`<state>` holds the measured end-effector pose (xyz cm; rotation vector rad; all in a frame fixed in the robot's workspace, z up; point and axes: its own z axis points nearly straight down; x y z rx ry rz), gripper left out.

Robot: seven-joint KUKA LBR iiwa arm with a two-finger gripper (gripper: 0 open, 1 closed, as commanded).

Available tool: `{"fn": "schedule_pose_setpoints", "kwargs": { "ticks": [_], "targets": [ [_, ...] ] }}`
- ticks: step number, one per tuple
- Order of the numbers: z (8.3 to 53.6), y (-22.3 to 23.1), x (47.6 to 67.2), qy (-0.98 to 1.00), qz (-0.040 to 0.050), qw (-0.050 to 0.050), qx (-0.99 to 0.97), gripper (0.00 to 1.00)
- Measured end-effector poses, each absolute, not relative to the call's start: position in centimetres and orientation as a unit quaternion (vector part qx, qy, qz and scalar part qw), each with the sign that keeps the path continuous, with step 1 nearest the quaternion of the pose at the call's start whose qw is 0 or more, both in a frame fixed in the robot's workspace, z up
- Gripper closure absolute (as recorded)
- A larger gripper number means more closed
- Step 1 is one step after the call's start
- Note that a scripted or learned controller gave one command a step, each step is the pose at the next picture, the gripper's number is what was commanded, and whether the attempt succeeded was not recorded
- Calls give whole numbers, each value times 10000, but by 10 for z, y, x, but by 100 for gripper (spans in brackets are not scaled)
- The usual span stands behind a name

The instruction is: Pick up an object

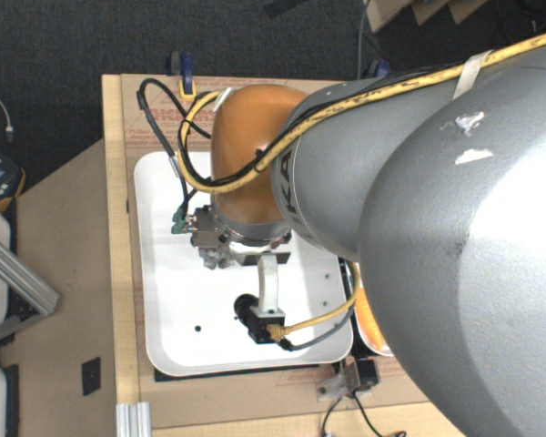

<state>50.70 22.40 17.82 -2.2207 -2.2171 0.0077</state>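
Observation:
My gripper (211,248) hangs low over the middle of the left white bin (164,335), directly under the orange wrist band. The wrist and the grey arm hide most of it. A small green piece (176,220) shows at the gripper's left edge, just above the bin floor. I cannot tell whether it is a loose object or is held. An orange object (368,322) peeks out from under the arm at the left edge of the right bin.
The big grey arm covers the right bin and the left bin's back right. The wooden bench rim (118,244) frames the left bin. Bare white bin floor lies to the gripper's left and front.

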Motion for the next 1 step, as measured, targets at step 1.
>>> {"fn": "schedule_pose_setpoints", "kwargs": {
  "ticks": [1],
  "targets": [
    [192,225,529,-7071,-9,-6,-7071,100]
  ]
}}
